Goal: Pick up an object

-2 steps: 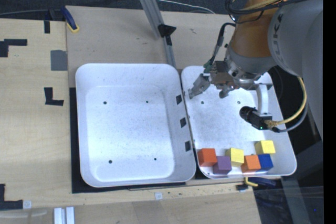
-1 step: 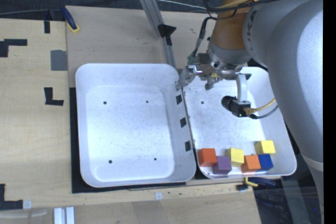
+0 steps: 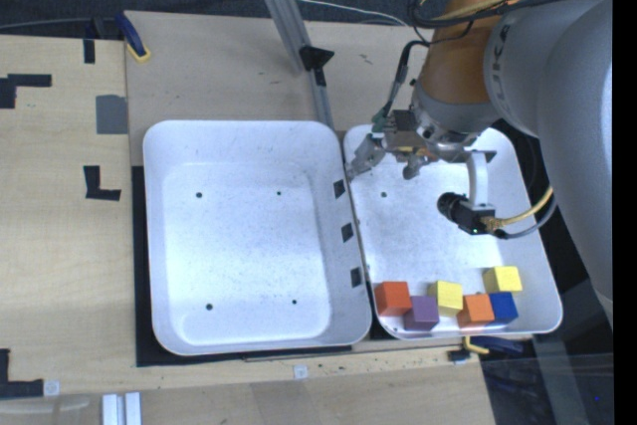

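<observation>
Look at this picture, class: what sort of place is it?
Probably a robotics lab test bench: a grey-and-orange robot arm reaches over two white bins, with coloured blocks in the right one and tape marks on the wooden bench.

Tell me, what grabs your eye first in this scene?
The big grey arm with an orange band reaches in from the right, its tool hanging over the far end of the right bin. A cluster of coloured blocks, orange, purple, yellow and blue, sits along that bin's near edge. Beside it lies the left bin.
</observation>
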